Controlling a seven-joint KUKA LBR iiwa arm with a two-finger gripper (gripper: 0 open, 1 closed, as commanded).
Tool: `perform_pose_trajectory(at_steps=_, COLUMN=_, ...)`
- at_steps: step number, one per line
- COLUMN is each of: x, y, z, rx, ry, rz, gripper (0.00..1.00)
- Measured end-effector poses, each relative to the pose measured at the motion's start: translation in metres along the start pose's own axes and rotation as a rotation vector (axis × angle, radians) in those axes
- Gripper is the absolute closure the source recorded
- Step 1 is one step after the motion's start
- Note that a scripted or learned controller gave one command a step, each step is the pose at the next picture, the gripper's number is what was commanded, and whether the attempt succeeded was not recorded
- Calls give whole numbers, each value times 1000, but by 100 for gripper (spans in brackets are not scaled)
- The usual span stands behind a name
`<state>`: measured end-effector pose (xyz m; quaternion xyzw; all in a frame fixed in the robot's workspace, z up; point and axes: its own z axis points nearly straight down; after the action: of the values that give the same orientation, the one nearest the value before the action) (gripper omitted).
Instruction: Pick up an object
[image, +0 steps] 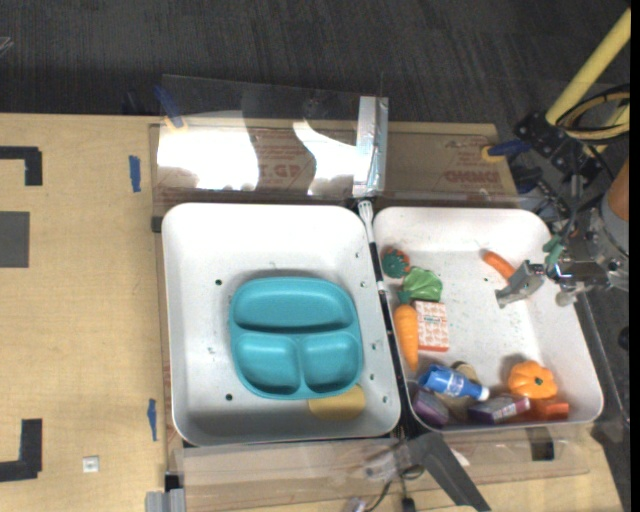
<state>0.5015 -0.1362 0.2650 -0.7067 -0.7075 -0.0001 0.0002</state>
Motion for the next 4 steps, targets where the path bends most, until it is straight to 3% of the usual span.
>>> perform_pose_trajectory(at_steps=1, x=-26, y=89, z=-35, rx=-4, ry=-2, rz=-28, gripper=0)
perform_pose_trajectory(at_steps=2, x=-39, y=62, z=168, rx=8, ry=1, rz=194, gripper=0)
perform_pose_trajectory(at_steps=3, x=-6, y=167, z=119, rx=-5, ry=0, rz=287, gripper=0)
perform_pose_trajectory(at_steps=4, x=-43, y=128, z=167, rx=-4, ry=7, rz=335, gripper=0)
